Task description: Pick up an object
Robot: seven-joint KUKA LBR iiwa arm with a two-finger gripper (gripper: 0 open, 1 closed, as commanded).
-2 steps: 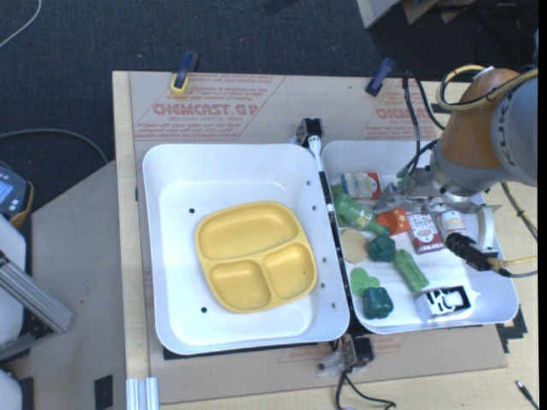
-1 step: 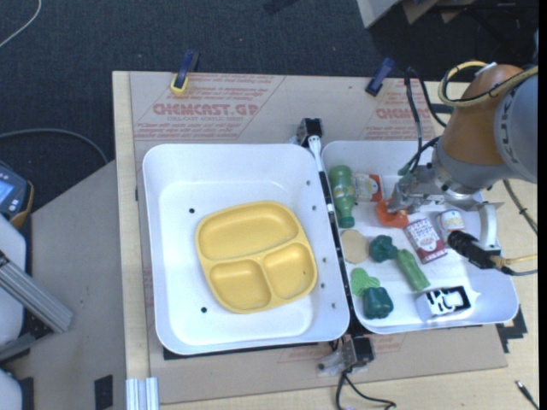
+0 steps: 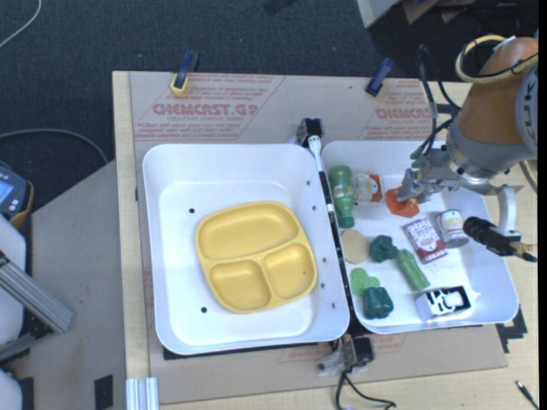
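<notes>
Camera view: gripper (image 3: 416,186) down in right bin (image 3: 504,290), over orange object (image 3: 398,202); grip state can't be told. Yellow tray (image 3: 255,254) sits in left bin (image 3: 171,229).

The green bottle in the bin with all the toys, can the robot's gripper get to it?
Probably yes. The green bottle lies uncovered at the bin's left side, with nothing on top, and the gripper hangs over the same bin, just to its right.
</notes>
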